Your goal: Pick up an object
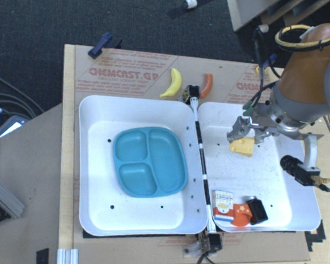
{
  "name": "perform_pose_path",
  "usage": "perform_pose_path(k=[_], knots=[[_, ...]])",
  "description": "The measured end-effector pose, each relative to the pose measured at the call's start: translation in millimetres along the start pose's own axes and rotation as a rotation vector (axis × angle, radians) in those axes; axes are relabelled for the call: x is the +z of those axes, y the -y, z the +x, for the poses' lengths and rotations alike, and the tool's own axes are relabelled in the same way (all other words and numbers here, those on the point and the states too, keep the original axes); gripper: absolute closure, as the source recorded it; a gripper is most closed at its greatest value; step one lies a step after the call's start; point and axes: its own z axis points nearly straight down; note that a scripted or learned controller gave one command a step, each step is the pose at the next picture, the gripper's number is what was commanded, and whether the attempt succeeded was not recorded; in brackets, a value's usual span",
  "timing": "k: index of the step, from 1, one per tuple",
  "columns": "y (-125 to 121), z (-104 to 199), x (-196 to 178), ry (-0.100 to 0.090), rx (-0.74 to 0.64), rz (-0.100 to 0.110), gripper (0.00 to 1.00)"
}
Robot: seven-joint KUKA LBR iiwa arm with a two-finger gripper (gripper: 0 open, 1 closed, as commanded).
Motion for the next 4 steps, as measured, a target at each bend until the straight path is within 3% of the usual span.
perform_pose_path(k=[1, 2, 3, 4], knots=[[16.3, 10.2, -23.1, 0.001, 0.0, 0.0, 1.0], [30.3, -20.7, -27.9, 0.0, 0.001, 0.003, 1.0], [21.3, -32.0, -27.6, 0.002, 0.001, -0.001, 1.0], [19.7, -14.9, -25.1, 0.0, 0.0, 0.002, 1.0]])
